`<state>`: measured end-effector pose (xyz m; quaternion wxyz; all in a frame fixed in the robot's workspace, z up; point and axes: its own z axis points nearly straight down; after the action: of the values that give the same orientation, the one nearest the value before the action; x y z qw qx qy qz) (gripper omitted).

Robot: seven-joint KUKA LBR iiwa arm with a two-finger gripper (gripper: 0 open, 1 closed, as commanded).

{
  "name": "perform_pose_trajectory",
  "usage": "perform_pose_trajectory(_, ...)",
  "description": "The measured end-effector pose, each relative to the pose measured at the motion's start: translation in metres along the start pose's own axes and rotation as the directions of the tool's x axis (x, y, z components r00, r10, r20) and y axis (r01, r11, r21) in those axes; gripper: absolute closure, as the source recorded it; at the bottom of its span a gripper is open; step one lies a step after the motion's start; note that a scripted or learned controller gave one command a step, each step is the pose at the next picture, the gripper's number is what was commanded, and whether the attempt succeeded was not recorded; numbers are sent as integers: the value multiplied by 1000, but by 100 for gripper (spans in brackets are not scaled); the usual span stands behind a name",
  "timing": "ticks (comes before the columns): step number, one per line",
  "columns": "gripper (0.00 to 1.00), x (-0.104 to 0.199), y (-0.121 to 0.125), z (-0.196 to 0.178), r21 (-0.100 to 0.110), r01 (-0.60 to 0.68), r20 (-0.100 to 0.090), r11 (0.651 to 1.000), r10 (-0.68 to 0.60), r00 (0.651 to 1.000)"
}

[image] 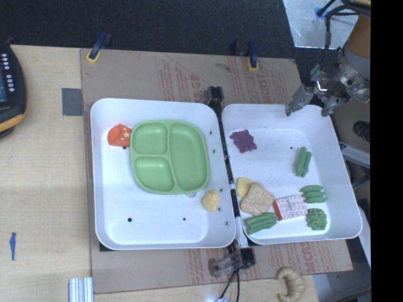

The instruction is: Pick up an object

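My gripper (311, 106) hangs over the far right corner of the right bin (277, 115), open, with nothing between its fingers. Below it in that bin lie a purple piece (243, 141), a green pod (303, 161), a tan bread slice (257, 200), a yellow piece (243, 186), a red-and-white packet (290, 207), green beans (313, 194), a green pod (261, 223) and a broccoli floret (316, 219). The left bin (113, 225) holds a green divided plate (170, 156), a red piece (118, 135) and a small yellow piece (210, 200).
A clamp (215, 96) sits where the two bins meet at the back. Blue and yellow clips (252, 56) hold the cardboard sheet at its far edge. A black-and-orange pendant (9, 87) lies at the far left. A tan curled item (291, 283) rests in front of the bins.
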<state>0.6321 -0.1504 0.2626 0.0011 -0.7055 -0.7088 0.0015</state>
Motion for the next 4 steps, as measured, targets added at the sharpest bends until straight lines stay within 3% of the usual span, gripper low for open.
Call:
perform_pose_trajectory(1,0,-42,-37,176,4,-2,2,1000,2,1000)
perform_pose_trajectory(2,100,-43,-33,154,-8,1,6,1000,-1,1000)
perform_pose_trajectory(3,0,-43,-33,155,-7,2,7,1000,-2,1000)
perform_pose_trajectory(4,0,-62,-37,171,0,-1,1,1000,1,1000)
